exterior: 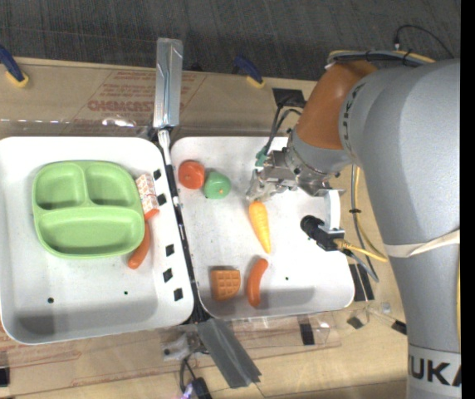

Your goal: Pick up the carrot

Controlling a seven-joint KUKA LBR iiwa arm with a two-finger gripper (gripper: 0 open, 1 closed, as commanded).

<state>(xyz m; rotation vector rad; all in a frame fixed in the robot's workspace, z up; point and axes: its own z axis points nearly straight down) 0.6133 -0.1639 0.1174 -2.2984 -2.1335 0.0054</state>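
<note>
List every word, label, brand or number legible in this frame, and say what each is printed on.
"KUKA", only the letters "UKA" in frame: on the grey robot arm's base, bottom right.
Red mirrored printing on the brown cardboard sheet behind the two white bins: too blurred to read.
Small red-and-white patterned packet beside the green divided plastic tray: print too small to read.

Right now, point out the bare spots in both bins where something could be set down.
Left bin: bare floor below the green tray. Right bin: bare between the carrot and waffle. Crowded: around the tomato, green toy and gripper.
</note>
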